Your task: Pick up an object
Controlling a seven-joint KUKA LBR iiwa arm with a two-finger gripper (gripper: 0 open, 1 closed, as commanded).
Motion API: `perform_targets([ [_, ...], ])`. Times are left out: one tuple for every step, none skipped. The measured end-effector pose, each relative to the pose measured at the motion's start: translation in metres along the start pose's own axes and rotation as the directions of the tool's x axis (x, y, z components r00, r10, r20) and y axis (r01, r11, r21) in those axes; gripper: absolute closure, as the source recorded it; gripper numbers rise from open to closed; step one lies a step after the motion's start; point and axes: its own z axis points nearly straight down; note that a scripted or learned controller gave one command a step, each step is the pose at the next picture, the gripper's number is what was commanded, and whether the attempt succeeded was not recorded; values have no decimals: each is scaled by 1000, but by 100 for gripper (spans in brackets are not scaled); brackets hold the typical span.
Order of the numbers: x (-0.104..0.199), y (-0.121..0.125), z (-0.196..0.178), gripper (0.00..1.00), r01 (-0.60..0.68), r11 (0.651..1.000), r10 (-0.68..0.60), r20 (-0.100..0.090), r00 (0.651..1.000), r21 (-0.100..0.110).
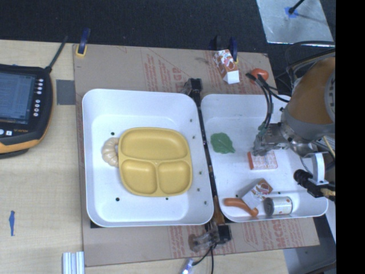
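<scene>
My gripper (261,147) hangs low over the right bin (239,110), at the upper left corner of a small pink-and-white packet (264,162). The fingers are dark and small against the bin floor. A green leaf-shaped piece (222,143) lies to the left of the gripper. Near the bin's front edge lie an orange carrot-like stick (239,206), a small grey-and-red wrapped item (258,189) and a silver can (279,205) on its side.
The left bin (97,119) holds a yellow divided plate (155,160) with a beige shell-like item (109,151) tucked at its left side. A tablet controller (23,107) rests on the bench at far left. A small carton (226,65) stands behind the right bin.
</scene>
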Motion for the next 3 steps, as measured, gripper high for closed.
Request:
perform_targets([
  [0,0,0,0,1,1000,-1,0,1000,0],
  [2,-7,31,0,-5,1000,5,-3,1000,-3],
  [0,-6,20,100,-6,1000,6,0,1000,-4],
])
